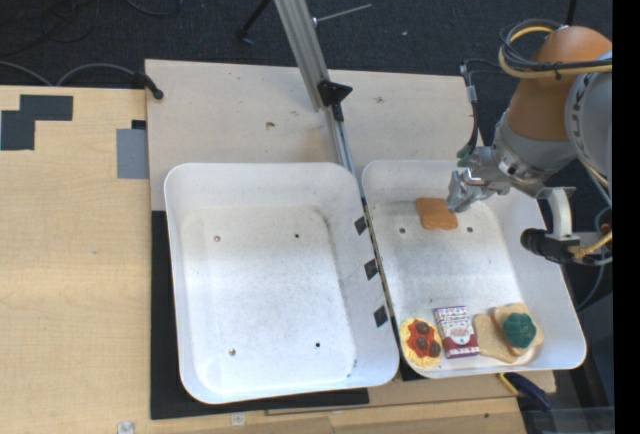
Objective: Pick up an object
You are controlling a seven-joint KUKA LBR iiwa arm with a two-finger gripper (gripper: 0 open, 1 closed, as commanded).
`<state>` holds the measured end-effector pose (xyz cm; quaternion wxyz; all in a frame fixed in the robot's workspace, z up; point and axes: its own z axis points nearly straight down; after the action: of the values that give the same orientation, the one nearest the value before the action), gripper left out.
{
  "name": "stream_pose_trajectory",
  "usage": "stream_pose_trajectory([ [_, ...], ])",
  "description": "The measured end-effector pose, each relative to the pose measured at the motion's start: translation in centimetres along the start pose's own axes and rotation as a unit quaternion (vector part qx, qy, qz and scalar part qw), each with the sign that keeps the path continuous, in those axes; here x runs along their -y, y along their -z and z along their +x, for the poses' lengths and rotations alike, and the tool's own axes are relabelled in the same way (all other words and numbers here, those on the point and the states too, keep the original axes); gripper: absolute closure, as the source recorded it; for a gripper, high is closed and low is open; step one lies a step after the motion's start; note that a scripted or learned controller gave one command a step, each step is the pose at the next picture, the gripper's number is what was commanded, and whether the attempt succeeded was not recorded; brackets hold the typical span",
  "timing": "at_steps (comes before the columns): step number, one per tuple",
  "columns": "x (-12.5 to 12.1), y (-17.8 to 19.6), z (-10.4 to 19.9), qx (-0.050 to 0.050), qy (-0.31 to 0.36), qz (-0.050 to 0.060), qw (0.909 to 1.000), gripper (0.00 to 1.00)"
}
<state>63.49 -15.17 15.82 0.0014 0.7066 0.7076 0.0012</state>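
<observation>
The grey arm with its orange band comes in from the right and sets its two-finger gripper [462,190] low over the far part of the right-hand shallow white bin [470,267]. Directly under and just beside the gripper lies a flat, rounded orange-brown piece [436,214], resting on the bin floor near its far edge. Whether the jaws are apart or together cannot be told from here. Along the near edge of the same bin lie a small round yellow pizza-like toy with red spots [421,341], a small red-and-white box [457,331] and a tan slice bearing a green lump [514,332]. The left-hand shallow white bin [265,282] sits alongside on the bench [230,117].
</observation>
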Motion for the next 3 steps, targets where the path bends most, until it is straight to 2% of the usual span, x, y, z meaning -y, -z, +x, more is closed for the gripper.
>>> stream_pose_trajectory([
  [1,-0.3,4.3,-0.3,0.0,0.0,0.0,1.0,1.0],
  [2,-0.3,5.4,-0.3,0.0,0.001,0.002,1.0,1.0],
  [3,0.5,4.6,4.8,-0.001,0.001,0.004,1.0,1.0],
])
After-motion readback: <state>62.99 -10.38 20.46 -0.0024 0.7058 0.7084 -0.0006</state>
